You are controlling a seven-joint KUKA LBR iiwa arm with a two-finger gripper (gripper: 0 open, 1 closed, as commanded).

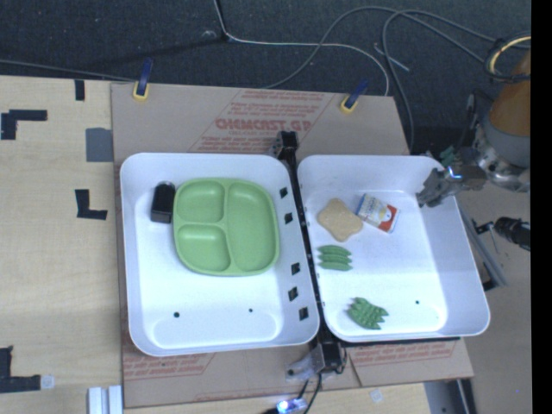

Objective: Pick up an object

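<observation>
Grey hand [434,188] over right bin's [448,266] far right rim; I can't tell its state; holding nothing.

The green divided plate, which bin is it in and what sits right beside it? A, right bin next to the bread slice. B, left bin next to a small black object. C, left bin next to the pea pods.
B: the green divided plate lies in the left bin, with a small black object at its left edge.

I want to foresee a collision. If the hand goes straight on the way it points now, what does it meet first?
The hand sits over the right bin's right edge, pointing down-left. Going on, it probably first meets the small carton, then the bread slice. Its height is unclear, so it might touch the bin floor first.
</observation>
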